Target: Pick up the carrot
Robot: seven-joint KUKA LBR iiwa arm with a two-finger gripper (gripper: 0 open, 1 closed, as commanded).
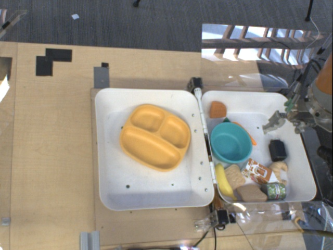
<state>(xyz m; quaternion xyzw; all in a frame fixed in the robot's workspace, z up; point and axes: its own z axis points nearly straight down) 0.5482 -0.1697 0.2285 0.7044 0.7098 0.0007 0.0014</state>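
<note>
The carrot (252, 138) shows as a thin orange sliver along the right rim of a teal bowl (230, 142) in the right bin (260, 100); the bowl hides most of it. My gripper (284, 125) hovers over the right side of that bin, right of and slightly above the carrot, and apart from it. Its two fingers stand spread and open with nothing between them.
An orange rounded piece (218, 109) lies at the bin's back left. A black block (277, 150), a banana (222, 178), a snack packet (258, 172), a green can (277, 191) and brown food items crowd the front. The left bin (109, 191) holds a yellow divided plate (156, 137).
</note>
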